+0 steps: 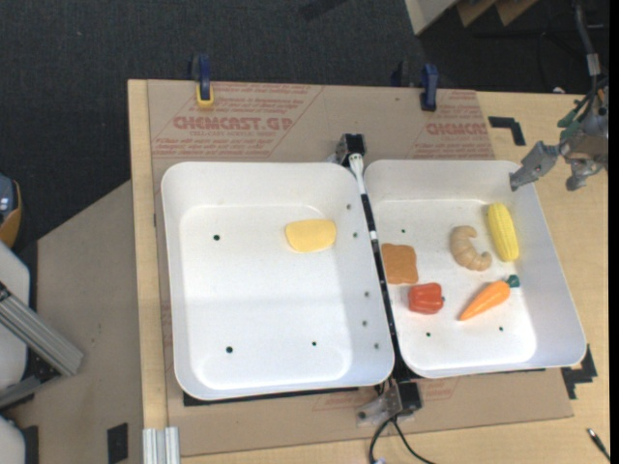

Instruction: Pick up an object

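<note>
Step in hand: approach, by my reading; nothing is picked up yet, and every object lies loose in a bin.
Carrot [485, 299]: lower right of the frame, in the right bin [551, 341], leaf end toward the corn above it.
Red pepper [426, 299]: just left of the carrot, touching or nearly touching the toast.
Toast [398, 263]: against the right bin's left wall, beside the divider.
Croissant [470, 247]: centre of the right bin, just beside the corn [502, 231] (the two look close enough to hinder a clean grasp of either).
Yellow slice [310, 235]: alone in the left bin [193, 356], well apart from everything else.
Gripper [571, 158]: upper right of the frame, over the bench beyond the right bin's far corner; whether the claw is wide or narrow cannot be told.
Next move: likely swing in over the right bin, centre above one object, then descend.
Obstacles: the bin wall near the corn; the crowding of neighbours.
</note>
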`<state>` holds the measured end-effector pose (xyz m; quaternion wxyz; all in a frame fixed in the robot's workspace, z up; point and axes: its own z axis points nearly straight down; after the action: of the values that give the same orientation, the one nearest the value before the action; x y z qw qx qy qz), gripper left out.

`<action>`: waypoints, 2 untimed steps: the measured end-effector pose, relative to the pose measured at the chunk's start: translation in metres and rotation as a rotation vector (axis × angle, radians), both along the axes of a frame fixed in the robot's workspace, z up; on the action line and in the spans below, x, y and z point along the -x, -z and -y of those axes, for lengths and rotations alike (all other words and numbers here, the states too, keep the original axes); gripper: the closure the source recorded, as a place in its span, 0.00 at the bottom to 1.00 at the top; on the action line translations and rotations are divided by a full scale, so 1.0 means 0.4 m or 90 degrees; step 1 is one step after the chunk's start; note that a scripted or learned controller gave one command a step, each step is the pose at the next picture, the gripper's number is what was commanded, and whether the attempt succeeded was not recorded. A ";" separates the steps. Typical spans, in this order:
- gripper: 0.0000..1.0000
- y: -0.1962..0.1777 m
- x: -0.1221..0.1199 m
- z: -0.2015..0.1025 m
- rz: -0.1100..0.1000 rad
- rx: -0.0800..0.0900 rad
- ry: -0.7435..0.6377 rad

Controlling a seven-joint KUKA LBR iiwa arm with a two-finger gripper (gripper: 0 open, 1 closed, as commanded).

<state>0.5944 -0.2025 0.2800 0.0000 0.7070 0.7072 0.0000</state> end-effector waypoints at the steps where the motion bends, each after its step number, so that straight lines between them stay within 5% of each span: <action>1: 0.00 0.337 0.021 -0.110 -0.009 -0.004 -0.002; 2: 0.00 0.479 0.010 -0.264 0.008 0.005 -0.003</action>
<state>0.5905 -0.0967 0.0884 0.0073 0.7053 0.7089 0.0016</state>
